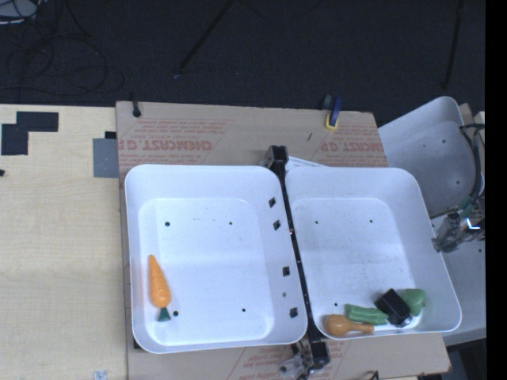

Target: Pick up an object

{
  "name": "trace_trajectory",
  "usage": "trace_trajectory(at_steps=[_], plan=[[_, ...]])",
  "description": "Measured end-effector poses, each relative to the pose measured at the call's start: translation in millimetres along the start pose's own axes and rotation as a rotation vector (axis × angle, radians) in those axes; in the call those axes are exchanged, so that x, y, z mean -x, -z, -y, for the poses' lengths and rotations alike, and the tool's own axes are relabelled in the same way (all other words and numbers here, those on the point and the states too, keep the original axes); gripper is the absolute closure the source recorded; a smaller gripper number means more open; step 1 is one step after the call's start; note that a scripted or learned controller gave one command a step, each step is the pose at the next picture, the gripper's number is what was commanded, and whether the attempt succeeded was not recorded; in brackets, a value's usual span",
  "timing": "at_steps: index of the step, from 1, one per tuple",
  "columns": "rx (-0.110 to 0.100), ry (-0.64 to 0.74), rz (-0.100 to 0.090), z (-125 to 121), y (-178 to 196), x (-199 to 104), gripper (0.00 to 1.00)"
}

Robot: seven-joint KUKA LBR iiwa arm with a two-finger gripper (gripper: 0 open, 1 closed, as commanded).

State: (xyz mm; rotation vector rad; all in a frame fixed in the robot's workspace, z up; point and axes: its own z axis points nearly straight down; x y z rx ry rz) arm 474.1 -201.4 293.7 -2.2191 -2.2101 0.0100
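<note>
Brown cardboard under the bins bears upside-down red print, not legible. An orange carrot, green-stemmed, lies at the left bin's front-left corner. Tool state: cannot tell.

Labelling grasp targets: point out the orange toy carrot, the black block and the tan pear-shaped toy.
orange toy carrot point(158, 282), camera view, mid-body.
black block point(394, 305), camera view, top face.
tan pear-shaped toy point(342, 325), camera view, its rounded body.
</note>
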Motion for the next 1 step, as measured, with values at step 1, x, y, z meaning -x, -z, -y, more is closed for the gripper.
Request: trace_trajectory(at_steps=[1], plan=[[-0.001,0.008,-0.003,-49.6,-143.3,-8.8,1.00]])
